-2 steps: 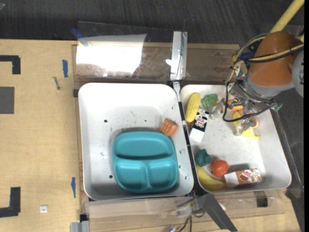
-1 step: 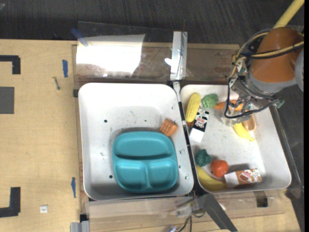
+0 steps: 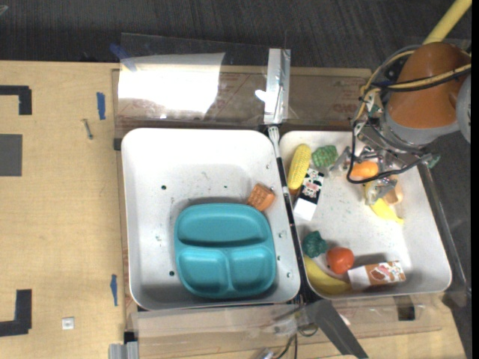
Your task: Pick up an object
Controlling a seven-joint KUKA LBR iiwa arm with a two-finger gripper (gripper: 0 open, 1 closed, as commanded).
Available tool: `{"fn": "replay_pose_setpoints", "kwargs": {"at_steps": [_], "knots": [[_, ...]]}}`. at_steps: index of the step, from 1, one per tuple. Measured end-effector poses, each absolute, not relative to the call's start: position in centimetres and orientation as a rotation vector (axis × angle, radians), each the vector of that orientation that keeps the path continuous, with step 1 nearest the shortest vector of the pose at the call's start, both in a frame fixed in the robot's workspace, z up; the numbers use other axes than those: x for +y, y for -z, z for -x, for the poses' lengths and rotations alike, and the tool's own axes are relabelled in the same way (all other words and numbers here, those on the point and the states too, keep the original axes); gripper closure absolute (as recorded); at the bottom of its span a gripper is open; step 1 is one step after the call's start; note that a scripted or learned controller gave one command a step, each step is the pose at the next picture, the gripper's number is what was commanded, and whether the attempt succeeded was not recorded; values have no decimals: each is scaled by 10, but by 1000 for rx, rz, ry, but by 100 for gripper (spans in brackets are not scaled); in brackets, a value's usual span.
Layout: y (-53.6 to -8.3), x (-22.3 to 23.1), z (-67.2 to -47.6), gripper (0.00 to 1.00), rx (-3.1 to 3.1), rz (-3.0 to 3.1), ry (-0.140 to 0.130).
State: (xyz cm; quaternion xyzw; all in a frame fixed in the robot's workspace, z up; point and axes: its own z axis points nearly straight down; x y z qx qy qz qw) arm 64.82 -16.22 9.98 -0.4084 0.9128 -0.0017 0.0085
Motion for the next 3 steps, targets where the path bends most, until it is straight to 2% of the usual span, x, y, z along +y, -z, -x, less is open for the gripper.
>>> {"fn": "replay_pose_setpoints", "kwargs": {"at_steps": [1, 2, 3], "knots": [[-88, -204, -637, 0, 2879, 1221, -12], [-87, -203, -672, 0, 2750, 1489, -41], [-88, -202, -673, 0, 2677, 1610, -39]]}}
